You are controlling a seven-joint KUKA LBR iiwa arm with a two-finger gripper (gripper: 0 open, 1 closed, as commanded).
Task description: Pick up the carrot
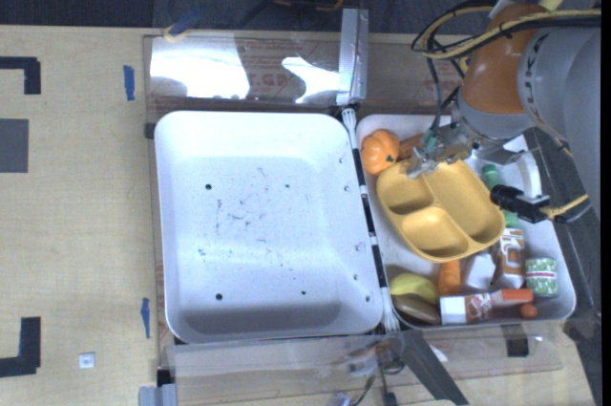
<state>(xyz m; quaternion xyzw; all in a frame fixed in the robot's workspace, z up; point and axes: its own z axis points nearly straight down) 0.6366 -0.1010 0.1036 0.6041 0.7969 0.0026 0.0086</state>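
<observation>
Carrot (450,276) beside one yellow dish (439,208), two bins (258,223), gripper (427,156)

Robot lab: taped bench (67,203), cables (458,22)

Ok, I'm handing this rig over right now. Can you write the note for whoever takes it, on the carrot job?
Hand: over the far end of the right bin, at the far rim of the yellow divided dish. Whether it is open or shut can't be read.
Carrot: probably the orange piece at the dish's near edge, among bottles and a can. Not certain; an orange pumpkin sits by the dish's far corner.
Done: nothing visibly picked.
Left: confirm the carrot, move the hand to it, grasp, lift.
</observation>
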